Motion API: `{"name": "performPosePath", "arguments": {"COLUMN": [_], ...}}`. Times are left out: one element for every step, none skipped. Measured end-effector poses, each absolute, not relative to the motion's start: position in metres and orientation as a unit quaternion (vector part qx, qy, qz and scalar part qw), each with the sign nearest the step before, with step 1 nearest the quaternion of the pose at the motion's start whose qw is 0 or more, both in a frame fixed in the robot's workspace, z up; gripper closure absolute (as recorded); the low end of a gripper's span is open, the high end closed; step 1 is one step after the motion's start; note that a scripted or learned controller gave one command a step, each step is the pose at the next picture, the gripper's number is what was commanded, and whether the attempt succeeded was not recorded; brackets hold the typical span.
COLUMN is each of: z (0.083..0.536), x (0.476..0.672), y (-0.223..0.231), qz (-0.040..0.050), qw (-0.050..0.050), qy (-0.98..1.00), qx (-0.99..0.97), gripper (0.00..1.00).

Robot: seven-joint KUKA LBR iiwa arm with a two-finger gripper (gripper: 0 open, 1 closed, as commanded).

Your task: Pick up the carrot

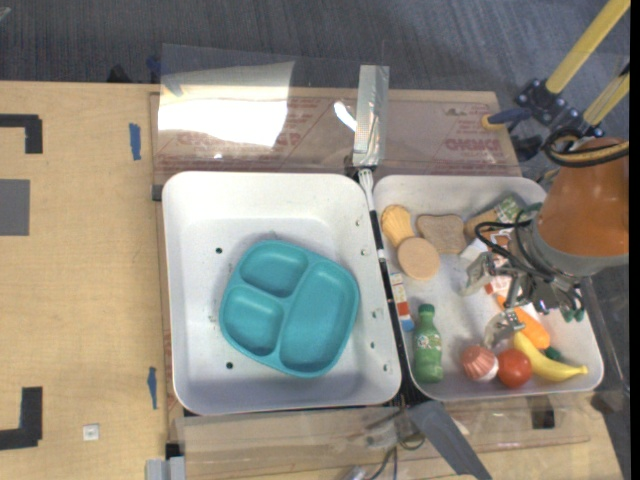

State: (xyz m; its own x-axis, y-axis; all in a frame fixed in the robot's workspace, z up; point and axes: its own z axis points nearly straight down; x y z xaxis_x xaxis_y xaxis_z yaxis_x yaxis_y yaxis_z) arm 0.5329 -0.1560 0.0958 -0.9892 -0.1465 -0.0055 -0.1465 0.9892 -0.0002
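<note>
Nearest the lower edge of the frame we note the front rims of two white bins set side by side on the bench. The left bin [190, 268] holds one thing: a teal divided plate [290, 308] with three compartments, lying flat and turned at a slant near the bin's middle.

The right bin [590, 368] holds the clutter. Along its lower part, from left to right in the frame, we log a green bottle [428, 342] lying close to the wall between the bins, a pale red round fruit [478, 362], a red tomato [514, 368] just beside it, and a yellow banana [552, 366] curving toward the lower right corner. The carrot [531, 328] lies just above the banana and tomato, an orange piece in the lower right part of this bin, partly covered by the gripper.

The gripper [508, 320] hangs low over that spot, its metal tips just left of the carrot; whether they are apart or together we cannot tell. The orange band of the arm [590, 213] sits above it at the right edge of the frame.

Farther up in the same bin we record a round tan disc [418, 259], a yellowish roll [396, 222] touching it, and a flat tan slice [445, 230] beside them. A small green item in the upper right corner is too hidden to name.
</note>
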Motion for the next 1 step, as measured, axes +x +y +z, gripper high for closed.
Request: {"name": "performPosePath", "arguments": {"z": [0.1066], "x": [0.5348], "y": [-0.1552], "qz": [-0.0003], "qw": [0.006], "qy": [0.997], "qx": [-0.074], "gripper": [1.00]}}
